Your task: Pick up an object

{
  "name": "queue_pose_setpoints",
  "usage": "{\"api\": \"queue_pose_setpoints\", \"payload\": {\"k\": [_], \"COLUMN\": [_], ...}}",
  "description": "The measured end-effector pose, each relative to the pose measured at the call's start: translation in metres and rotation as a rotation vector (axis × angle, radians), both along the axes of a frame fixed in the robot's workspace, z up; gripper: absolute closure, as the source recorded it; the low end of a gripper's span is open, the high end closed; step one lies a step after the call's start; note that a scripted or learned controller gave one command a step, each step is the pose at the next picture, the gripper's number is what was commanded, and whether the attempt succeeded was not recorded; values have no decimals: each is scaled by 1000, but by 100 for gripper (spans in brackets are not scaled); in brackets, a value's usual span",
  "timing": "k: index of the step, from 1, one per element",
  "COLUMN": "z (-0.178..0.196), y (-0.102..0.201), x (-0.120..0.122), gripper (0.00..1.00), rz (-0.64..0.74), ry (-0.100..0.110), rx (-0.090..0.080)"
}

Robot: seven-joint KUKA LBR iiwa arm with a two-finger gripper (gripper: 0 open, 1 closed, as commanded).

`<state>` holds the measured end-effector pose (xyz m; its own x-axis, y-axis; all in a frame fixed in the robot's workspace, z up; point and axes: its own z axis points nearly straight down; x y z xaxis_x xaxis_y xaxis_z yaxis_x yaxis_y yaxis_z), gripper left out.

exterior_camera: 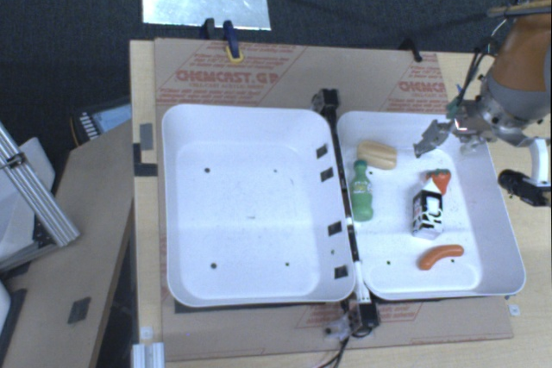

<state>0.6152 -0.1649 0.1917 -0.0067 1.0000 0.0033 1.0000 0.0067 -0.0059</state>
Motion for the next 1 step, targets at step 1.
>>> {"api": "queue_pose_setpoints", "payload": {"k": [1], "z": [96], "y": [-37], "x": [46], "gripper": [0], "rz": [-1], "ry": [-20], "rx": [-9]}}
